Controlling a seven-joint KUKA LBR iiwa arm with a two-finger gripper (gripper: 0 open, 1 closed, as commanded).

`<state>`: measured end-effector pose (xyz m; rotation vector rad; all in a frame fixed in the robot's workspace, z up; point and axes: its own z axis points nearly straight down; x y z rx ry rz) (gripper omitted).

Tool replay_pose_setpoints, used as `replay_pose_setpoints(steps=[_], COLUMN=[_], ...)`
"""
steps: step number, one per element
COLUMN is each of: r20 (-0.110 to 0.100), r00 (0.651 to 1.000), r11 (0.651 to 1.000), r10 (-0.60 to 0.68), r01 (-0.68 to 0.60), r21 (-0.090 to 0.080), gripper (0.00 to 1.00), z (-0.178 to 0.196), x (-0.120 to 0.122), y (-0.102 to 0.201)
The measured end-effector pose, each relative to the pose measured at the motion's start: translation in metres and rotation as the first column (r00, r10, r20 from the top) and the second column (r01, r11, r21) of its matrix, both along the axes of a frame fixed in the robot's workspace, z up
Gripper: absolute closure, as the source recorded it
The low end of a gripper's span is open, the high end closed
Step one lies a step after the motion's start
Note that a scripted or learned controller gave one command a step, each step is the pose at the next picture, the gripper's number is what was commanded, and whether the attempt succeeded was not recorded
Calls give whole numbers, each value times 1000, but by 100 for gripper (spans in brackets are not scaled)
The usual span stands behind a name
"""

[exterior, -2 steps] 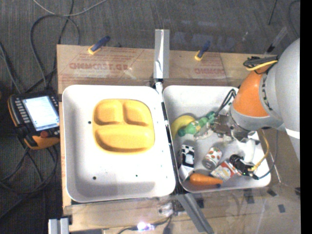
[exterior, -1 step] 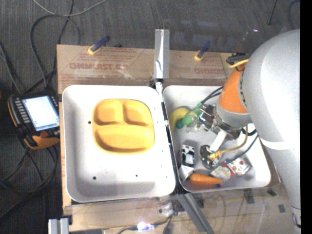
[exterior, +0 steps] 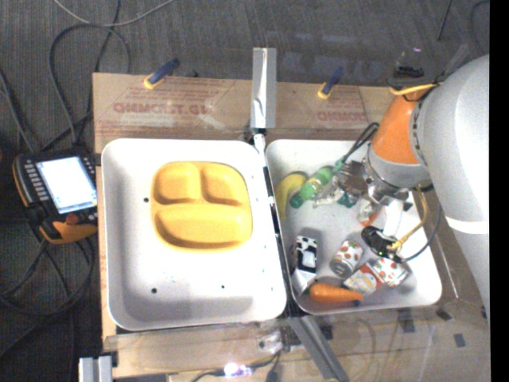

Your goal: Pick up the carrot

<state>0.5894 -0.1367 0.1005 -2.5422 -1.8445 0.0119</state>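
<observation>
I see faint red print on the cardboard sheet (exterior: 159, 106) at far side, looks like "CHEMGLASS" but too blurred to confirm. Nothing else legible.

The arm (exterior: 457, 146) reached in from the right, its orange band (exterior: 398, 130) above the wrist. The gripper (exterior: 343, 185) pointed left, held low.

Grey arm (exterior: 465, 134), orange wrist band (exterior: 398, 134), black cable (exterior: 380, 241).
</observation>
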Motion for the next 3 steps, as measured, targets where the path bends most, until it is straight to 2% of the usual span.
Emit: replay_pose_setpoints(steps=[1, 2, 3], r20=[-2, 5, 0], r00=[1000, 986, 987], r11=[1000, 986, 987], r10=[-3, -165, -161], r01=[3, 165, 161], r21=[3, 3, -2], gripper=[0, 0, 100], z=[67, -10, -4], x=[-49, -15, -15], y=[-16, -47, -47])
